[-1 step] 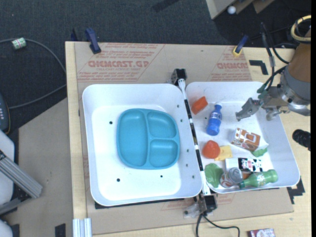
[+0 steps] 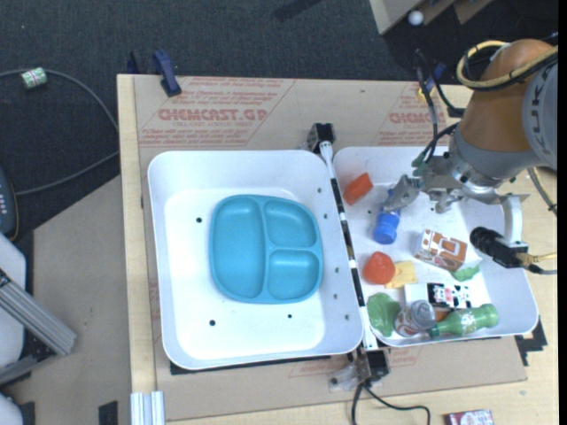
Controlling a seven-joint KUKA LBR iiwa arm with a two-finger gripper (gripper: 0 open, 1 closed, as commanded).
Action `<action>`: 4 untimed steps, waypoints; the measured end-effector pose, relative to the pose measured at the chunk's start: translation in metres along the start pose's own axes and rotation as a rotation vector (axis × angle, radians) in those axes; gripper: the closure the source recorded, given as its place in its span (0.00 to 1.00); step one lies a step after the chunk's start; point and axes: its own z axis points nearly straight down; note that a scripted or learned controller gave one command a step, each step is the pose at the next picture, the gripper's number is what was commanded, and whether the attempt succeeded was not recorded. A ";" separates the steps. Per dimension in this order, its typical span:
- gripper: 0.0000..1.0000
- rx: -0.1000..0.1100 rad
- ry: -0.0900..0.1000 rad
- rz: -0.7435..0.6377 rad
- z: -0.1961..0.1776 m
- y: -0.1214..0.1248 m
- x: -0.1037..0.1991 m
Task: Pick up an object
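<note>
My gripper [image 2: 400, 195] hangs over the upper middle of the right bin [image 2: 524, 301], at the end of the grey arm with the orange band. Its tip points down and left, just above a blue cylinder [image 2: 386, 227]. An orange block [image 2: 358, 187] lies to its left. Further toward the front lie a red-orange round piece [image 2: 379, 267], a yellow piece [image 2: 404, 274], a brown and white box [image 2: 442, 249], a green lump [image 2: 383, 311], a can [image 2: 412, 319] and a green bottle [image 2: 466, 320]. Nothing shows between the fingers.
The left bin [image 2: 173, 237] holds a blue divided plate [image 2: 264, 248]. A black ridge [image 2: 344, 237] separates the two bins. A small black and white box [image 2: 447, 295] lies near the bottle. A black part of the arm [image 2: 493, 244] hangs over the bin's right side.
</note>
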 end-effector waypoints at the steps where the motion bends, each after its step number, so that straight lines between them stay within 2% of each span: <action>1: 0.00 0.001 0.000 0.001 0.077 -0.001 0.018; 2: 0.00 -0.003 -0.001 0.001 0.077 0.020 0.018; 3: 0.00 -0.003 -0.001 0.000 0.077 0.030 0.015; 4: 0.00 0.029 -0.006 -0.001 0.077 0.073 0.012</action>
